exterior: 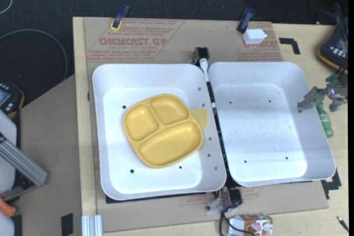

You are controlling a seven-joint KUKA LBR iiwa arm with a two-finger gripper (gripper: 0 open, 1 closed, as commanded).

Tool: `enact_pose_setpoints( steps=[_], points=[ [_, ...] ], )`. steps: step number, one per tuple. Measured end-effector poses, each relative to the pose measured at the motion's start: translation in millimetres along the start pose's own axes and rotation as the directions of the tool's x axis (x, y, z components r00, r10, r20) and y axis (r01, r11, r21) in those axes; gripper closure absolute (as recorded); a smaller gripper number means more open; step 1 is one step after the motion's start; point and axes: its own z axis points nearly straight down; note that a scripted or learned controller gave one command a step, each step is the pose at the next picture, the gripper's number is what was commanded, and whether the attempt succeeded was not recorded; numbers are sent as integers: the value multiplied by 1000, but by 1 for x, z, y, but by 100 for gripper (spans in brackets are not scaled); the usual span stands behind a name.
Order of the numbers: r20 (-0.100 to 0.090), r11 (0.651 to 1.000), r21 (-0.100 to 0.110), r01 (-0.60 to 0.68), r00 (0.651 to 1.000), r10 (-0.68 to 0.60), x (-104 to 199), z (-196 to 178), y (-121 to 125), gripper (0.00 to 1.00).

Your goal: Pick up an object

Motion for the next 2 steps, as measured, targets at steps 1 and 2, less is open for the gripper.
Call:
enact_pose_setpoints(
  steps=[1, 2],
  points=[
    [10, 1000, -22, 1, 1000, -1, -2, -255, -42, 0],
    [6, 1000, -8, 2, 1000, -2, -1, -256, -41, 100]
  ],
)
